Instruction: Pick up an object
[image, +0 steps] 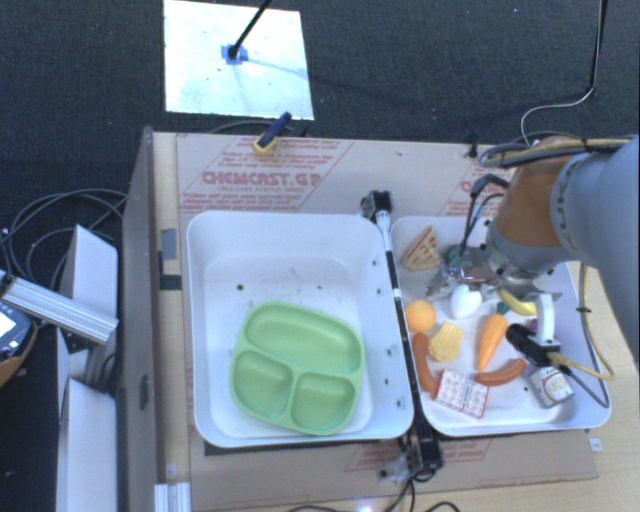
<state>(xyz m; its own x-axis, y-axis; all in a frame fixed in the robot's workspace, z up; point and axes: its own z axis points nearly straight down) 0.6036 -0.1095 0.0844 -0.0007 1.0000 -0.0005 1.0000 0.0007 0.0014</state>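
Observation:
My gripper (452, 278) hangs low over the back of the right bin (580, 405), reaching in from the right. Just below it lies a white egg (466, 300), very close to it or touching. A tan wedge of pizza (420, 248) lies to its left. Nearer the front lie an orange ball (421, 317), a yellow corn cob (446, 341), a carrot (490, 340) and two sausages (425, 363) (498, 374). A yellow banana (517, 300) peeks out beside the wrist. Nothing shows between the gripper's tips.
The left bin (215, 300) holds a green divided plate (296, 368). A red-and-white packet (462, 393) and a small jar (551, 385) lie at the right bin's front. A black-tipped rod runs along the divider (390, 270) between the bins.

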